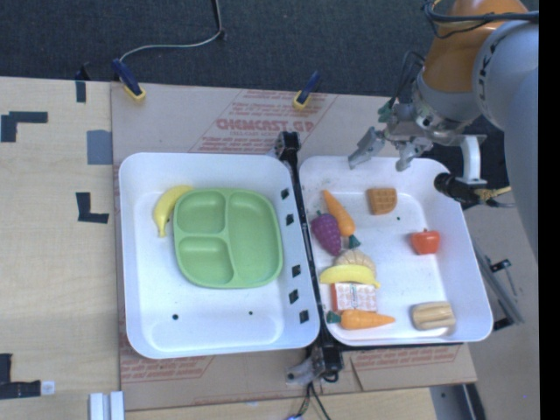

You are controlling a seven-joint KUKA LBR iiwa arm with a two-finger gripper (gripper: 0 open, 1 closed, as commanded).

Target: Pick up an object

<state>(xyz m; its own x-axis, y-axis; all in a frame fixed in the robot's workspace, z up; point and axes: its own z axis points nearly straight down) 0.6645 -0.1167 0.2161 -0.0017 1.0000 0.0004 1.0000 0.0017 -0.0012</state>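
Note:
My gripper (385,154) hangs open over the far edge of the right bin (455,234), its two grey fingers spread with nothing between them. Below it in the right bin lie a brown waffle-like piece (381,200), a carrot (339,213), purple grapes (326,232), a red tomato (425,241), a banana (349,275), a small carton (354,297), a second carrot (366,319) and a bread piece (432,315). The waffle-like piece is the nearest to the gripper, a little toward the front.
The left bin (210,322) holds a green divided plate (229,237) and a yellow banana (165,206) beside it. A black divider (297,234) runs between the bins. Yellow clamps (129,79) grip the cardboard at the back.

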